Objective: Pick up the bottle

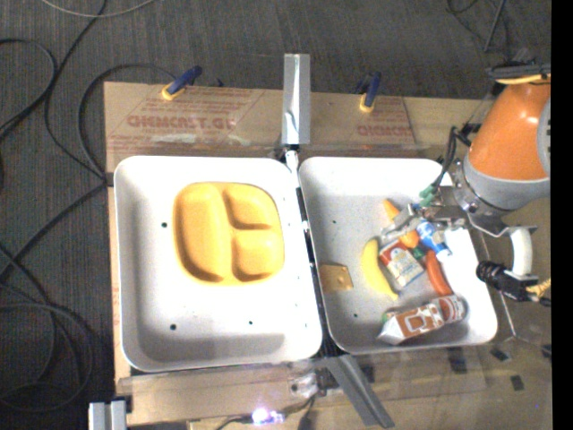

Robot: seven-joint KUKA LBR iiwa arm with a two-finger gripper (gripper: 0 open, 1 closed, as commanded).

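The bench [125,133] carries two white bins side by side, divided by a narrow metal strip [295,106] that runs up past their top edges. The left bin [143,330] holds one yellow divided tray [230,231], lying flat slightly above centre; bare white floor surrounds it on all sides, widest along the bottom edge. The right bin [345,186] has open floor across its top and left portions, with a small tan card [337,278] lying alone near the left wall. Its contents crowd the right half: a banana [373,270], a small red-labelled packet [400,265] just beside it, an orange carrot-like piece [437,276], and, nearest the bottom wall, a carton [421,321] lying on its side. The bottle [430,237], with a blue cap, lies in this cluster near the right wall, touching its neighbours. The gripper [436,206] sits directly above the cluster at the bottle; whether it is wide, narrow or holding anything cannot be told. The arm [510,141] overhangs the bin's upper right corner.
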